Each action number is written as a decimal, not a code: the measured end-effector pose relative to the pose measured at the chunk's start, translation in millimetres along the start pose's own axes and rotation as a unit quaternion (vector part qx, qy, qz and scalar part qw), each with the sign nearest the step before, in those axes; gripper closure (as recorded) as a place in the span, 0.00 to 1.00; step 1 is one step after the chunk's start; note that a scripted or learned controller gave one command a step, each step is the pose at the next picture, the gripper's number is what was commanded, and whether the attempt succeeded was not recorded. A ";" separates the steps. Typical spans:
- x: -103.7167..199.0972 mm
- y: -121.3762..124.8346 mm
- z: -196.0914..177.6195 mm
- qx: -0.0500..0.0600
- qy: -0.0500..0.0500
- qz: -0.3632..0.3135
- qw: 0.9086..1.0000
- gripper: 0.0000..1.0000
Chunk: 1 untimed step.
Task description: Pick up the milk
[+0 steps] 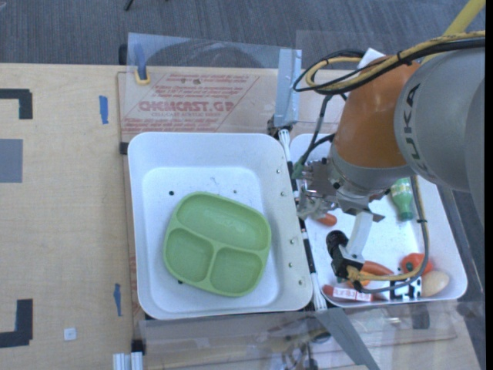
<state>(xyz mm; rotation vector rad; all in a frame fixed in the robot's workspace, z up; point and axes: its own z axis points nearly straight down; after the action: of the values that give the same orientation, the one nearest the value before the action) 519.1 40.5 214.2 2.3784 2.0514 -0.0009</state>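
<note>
My gripper (pixel 314 201) hangs low over the left part of the right bin (pixel 454 245), under the orange band of the arm. The wrist hides most of it. A flat white pack with red print (pixel 347 293), possibly the milk, lies at the bin's front edge, apart from the gripper and nearer the camera. A small orange piece (pixel 328 220) lies just right of the gripper. I see nothing between the fingers.
The left bin (pixel 146 160) holds a green divided plate (pixel 216 243). The right bin also holds a green bottle-like thing (pixel 402 198), orange carrots (pixel 375 268), a beige egg-shaped thing (pixel 435 284) and a black-and-white piece (pixel 406 288). A wall divides the two bins.
</note>
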 end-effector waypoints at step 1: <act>59.8 -39.4 13.1 0.003 0.000 -0.037 0.999 1.00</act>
<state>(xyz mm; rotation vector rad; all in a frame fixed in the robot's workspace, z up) 489.0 105.4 201.0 2.3033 2.1417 -0.0073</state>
